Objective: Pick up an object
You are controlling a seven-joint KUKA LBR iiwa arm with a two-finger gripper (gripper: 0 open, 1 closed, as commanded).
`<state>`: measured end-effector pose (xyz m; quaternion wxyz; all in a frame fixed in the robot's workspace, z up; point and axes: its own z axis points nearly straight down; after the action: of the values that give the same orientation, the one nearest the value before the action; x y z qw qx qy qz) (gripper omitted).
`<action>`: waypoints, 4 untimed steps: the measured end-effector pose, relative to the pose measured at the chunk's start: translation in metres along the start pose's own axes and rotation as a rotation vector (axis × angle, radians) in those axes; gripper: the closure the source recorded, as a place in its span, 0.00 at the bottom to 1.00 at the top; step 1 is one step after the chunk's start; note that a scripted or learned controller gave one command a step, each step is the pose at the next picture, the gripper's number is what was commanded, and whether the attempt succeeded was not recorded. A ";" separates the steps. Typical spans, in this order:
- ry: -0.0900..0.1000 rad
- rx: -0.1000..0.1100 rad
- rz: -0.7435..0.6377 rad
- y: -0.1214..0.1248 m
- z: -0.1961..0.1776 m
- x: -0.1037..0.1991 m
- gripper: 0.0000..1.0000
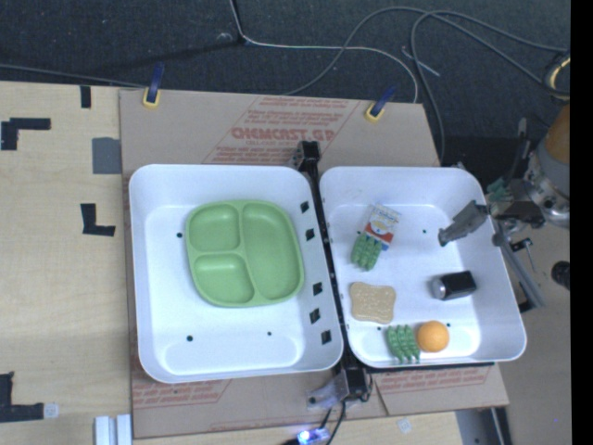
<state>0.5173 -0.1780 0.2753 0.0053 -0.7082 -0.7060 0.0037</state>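
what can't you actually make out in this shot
- Grey two-finger pincer, camera view: too small and blurred to tell open from shut.
- Small white printed carton: print too small to read.
- Dark cylindrical object: blurred, identity unclear.
- Grey arm: cut off by the right edge.

arm (556, 170) cut off at right edge, small carton (382, 222) print unreadable

A pale wooden bench (56, 276) is marked with black tape. A cardboard sheet (278, 128) is clamped to it. Dark carpet (111, 17) behind is crossed by cables (371, 35).
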 end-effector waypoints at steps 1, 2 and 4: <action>-0.002 -0.011 -0.004 0.002 -0.006 0.001 0.00; -0.002 -0.008 -0.003 0.000 0.039 -0.005 0.00; -0.002 -0.008 -0.004 -0.001 0.149 -0.014 0.00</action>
<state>0.5140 -0.1914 0.1267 0.0016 -0.7068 -0.7074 0.0016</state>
